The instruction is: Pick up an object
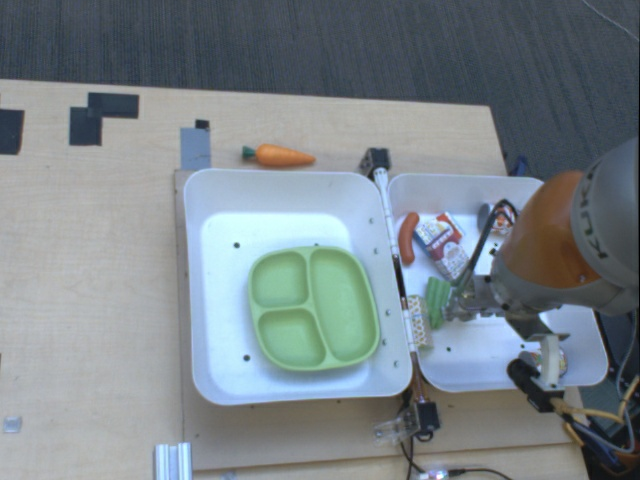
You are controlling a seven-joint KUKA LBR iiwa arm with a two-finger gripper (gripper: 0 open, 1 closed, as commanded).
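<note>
Small green object (437, 299) flat in the right bin (470, 370), by its left wall.

A green three-compartment plate (314, 308) lies in the left bin (215, 228); a toy carrot (279, 155) rests on the bench (90, 298).

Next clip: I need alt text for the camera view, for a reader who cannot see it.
A grey and orange robot arm reaches from the right into the right white bin, low over a green object, a red sausage and a small packet. The left white bin holds a green divided plate; a toy carrot lies on the bench behind.
</note>
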